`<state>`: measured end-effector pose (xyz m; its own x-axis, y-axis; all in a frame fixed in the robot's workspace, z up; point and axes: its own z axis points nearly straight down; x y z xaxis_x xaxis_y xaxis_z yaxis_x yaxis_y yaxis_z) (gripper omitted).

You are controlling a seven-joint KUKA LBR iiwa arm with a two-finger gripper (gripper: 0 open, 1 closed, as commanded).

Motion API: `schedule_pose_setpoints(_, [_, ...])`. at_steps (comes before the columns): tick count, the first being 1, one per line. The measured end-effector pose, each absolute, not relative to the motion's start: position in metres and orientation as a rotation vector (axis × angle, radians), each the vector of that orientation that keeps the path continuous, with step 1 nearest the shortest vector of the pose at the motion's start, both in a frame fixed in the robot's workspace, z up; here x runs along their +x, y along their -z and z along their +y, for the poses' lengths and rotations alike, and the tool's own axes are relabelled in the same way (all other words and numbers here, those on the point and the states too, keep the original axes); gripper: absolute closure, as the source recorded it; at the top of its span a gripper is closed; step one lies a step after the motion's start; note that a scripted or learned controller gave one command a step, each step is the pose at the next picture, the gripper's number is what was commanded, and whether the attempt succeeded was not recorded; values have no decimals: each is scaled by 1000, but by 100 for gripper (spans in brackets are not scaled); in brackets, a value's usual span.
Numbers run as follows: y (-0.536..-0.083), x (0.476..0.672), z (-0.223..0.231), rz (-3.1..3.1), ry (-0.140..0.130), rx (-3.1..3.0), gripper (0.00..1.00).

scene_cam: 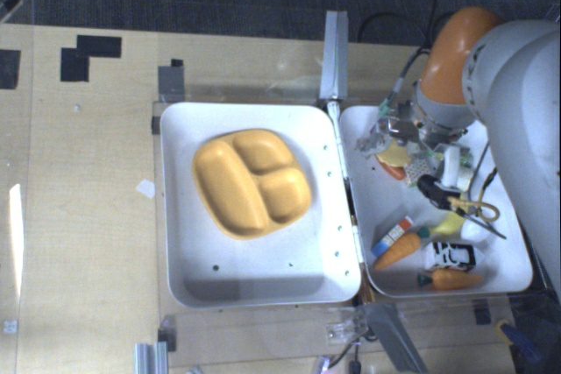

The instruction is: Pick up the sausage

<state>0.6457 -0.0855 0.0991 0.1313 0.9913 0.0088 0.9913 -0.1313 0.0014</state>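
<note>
My gripper point(392, 136) is low over the back left part of the right bin point(524, 271), with the grey arm and its orange band reaching in from the right. Right under and in front of it lie a pale yellow piece point(394, 157) and a small reddish piece point(397, 172) that may be the sausage; most of it is hidden by the gripper. I cannot make out whether anything sits between the gripper's parts.
The right bin also holds an orange carrot point(399, 250), a second carrot point(453, 279), a small red, white and blue stick point(392, 234), a black-and-white item point(451, 256) and a yellow item point(448, 225). A yellow divided dish point(252, 181) lies in the left bin point(184, 276).
</note>
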Motion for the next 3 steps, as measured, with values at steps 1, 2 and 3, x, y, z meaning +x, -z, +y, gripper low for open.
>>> schedule_pose_setpoints(1, [-96, 668, -86, -2192, -15, -2224, 100])
schedule_pose_setpoints(2, [-98, 601, -107, -2506, 25, -1938, 100])
schedule_pose_setpoints(3, [-97, 601, -107, -2507, 24, -1935, 0])
